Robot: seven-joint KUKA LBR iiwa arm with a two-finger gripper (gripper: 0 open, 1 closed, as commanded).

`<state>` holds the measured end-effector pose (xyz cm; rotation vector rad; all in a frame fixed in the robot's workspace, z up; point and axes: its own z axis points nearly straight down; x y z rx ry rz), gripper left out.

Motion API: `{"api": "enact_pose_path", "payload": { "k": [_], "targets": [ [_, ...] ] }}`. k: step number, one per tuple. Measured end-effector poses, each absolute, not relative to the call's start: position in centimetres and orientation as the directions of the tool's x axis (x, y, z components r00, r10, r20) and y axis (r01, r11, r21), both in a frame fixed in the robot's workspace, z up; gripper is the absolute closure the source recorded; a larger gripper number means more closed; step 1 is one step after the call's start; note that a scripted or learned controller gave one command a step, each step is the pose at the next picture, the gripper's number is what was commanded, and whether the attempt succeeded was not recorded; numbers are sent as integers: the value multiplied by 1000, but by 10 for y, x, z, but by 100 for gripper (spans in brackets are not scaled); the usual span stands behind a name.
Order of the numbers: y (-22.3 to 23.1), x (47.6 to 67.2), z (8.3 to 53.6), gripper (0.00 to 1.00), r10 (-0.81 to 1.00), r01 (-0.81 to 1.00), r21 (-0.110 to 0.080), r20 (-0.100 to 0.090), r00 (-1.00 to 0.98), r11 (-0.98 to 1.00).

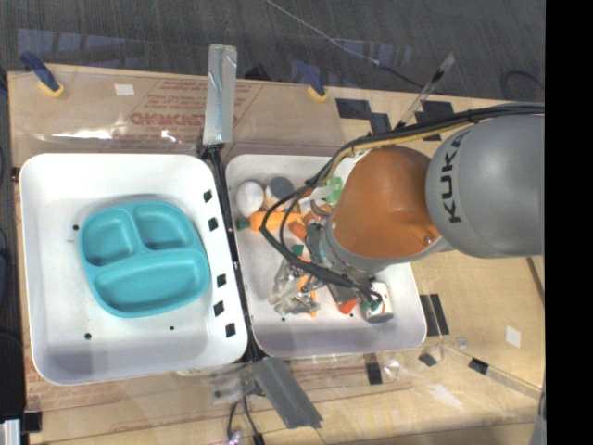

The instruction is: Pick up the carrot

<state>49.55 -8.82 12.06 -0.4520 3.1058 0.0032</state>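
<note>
Carrot [278, 219], an orange tapered piece lying roughly level at ten o'clock of the metal two-finger gripper [298, 297], rests in the right white bin [408, 336]; finger opening indeterminate.

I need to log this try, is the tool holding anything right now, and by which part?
It cannot be told. The tool is low in the right bin, among small items near the carrot, but nothing shows clearly between its tips.
</note>
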Motion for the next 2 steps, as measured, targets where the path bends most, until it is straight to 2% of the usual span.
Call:
{"api": "enact_pose_path", "payload": {
  "k": [1, 2],
  "targets": [
    [-88, 495, 120, 0, -286, -286, 2, -3, -958, 958],
    [-101, 495, 91, 0, -244, -244, 2, 3, -970, 970]
  ]
}}
